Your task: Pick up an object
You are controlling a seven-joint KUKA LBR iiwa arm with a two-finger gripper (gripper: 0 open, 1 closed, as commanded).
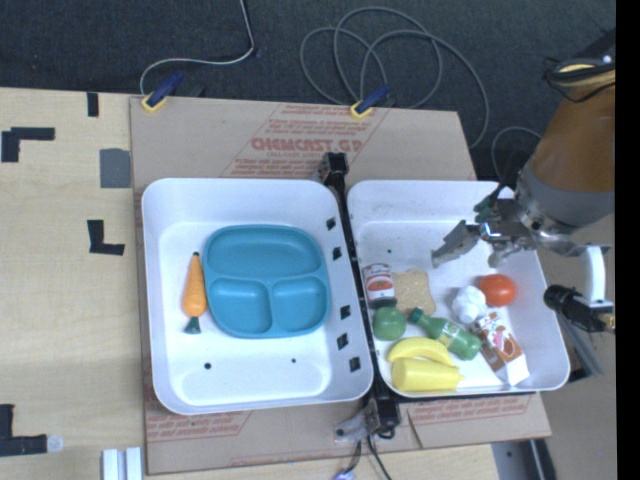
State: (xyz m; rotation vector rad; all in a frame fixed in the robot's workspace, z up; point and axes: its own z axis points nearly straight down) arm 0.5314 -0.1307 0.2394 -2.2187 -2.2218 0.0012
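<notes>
the gripper (480, 240) hangs over the right bin (400, 200), in its rear half near the right wall, with its two fingers spread wide and nothing between them. one finger reaches out toward the bare floor of the bin, the other points toward the red tomato (497, 289).

the step in hand looks like the approach before a grasp, so the thing to get right is the choice of target and a clean descent. the objects are bunched along the bin's front edge, many touching, so a drop into the middle of them would likely pinch two at once or push them apart. the tomato is the nearest piece to the fingers and sits at the right end of the pile; centring over it, with one finger on either side, and closing only once low enough seems the safest line.

the tomato is small, round and red-orange, probably smooth and apt to roll. just beside it lie a crumpled white piece (466, 301) and a white packet with a red-brown print (502, 346). further along the front edge are a green bottle (446, 333), a yellow banana (424, 363), a small can (377, 285) by the dividing wall and a tan sponge-like block (413, 288), though the view is too coarse to be sure of that last one.
</notes>
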